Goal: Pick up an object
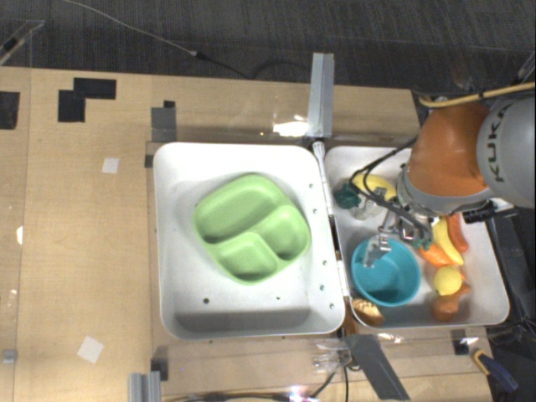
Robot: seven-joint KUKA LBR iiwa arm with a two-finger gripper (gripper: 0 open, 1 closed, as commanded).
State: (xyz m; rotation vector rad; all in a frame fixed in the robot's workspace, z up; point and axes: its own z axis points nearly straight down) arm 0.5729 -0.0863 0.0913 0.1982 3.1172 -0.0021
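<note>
My gripper (383,244) hangs over the right bin (499,301), just above the far rim of a blue bowl (387,278). The arm's orange band (452,153) covers the bin's back right part. Around the bowl lie a yellow banana-like piece (376,183), a small teal object (346,196), an orange carrot-like piece (439,255), a yellow lemon (449,281), a brown piece (445,307) and a tan bread-like piece (367,311). I see nothing clearly held in the gripper.
The left bin (176,308) holds a green divided plate (251,224). A metal post (321,99) and rail stand between the two bins. Black cables run under the arm near the banana-like piece.
</note>
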